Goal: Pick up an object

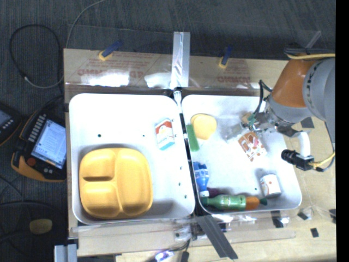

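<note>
On the floor at far left lies a handheld control screen. On the counter, my left bin carries a yellow divided tray in its near corner and a small red, white and blue carton by the right wall. A green stick lies just inside the right bin, beside a yellow round lid. Lower down sits a blue packet, and along the near wall lies a green bottle with an orange end. A white can stands near it. My hand hangs over the right bin's upper part, just above a red-and-white wrapper; whether it is spread or pinching, I cannot tell.
</note>
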